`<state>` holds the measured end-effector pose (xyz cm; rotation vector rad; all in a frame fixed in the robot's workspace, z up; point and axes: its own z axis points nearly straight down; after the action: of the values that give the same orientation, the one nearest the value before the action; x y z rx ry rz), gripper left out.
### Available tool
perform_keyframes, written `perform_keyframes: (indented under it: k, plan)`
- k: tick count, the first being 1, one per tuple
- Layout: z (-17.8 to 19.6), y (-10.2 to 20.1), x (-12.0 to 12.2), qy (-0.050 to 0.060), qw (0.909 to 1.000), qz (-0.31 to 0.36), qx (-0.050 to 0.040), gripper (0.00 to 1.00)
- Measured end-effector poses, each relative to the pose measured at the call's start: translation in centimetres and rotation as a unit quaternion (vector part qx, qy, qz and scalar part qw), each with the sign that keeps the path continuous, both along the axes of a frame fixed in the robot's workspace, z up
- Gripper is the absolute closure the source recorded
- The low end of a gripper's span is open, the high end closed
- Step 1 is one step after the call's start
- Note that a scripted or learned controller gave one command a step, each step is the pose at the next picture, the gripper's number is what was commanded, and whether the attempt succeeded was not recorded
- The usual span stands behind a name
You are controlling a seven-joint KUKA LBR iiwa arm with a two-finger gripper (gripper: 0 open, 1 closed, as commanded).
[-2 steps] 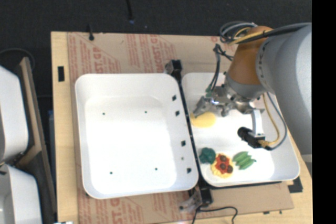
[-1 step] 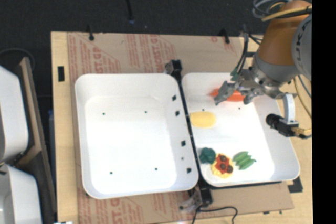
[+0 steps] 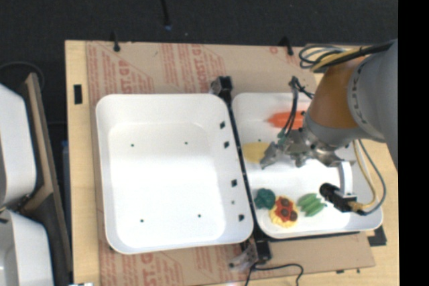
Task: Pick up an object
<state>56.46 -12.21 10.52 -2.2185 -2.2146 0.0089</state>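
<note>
A pale yellow, soft-looking flat piece lies on the floor of the right-hand shallow white plastic bin, close to that bin's left wall. It is the nearest candidate for picking. The grey metal tool of the arm hangs just beside it, on the side away from the wall. Whether the tool is open or closed cannot be told, and nothing is seen held in it.

Elsewhere in this bin, an orange carrot-like piece lies toward the far wall, partly hidden by the arm. Along the near wall sit a dark green rounded lump, a round yellow toy with red spots and a lighter green ribbed piece. They look like smooth moulded toy food.

My judgement is that the yellow piece is thin and low, so the tool could close above it or push it against the wall. The bin's slick floor would let it slide.

The bin stands on a pale wooden counter beside a second white bin.
</note>
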Motion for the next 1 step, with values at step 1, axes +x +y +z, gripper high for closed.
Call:
perform_keyframes:
  k: [1]
  plan:
    - [-0.49,-0.98,6.88,-0.005,1.0,0.001,-0.0005,0.0]
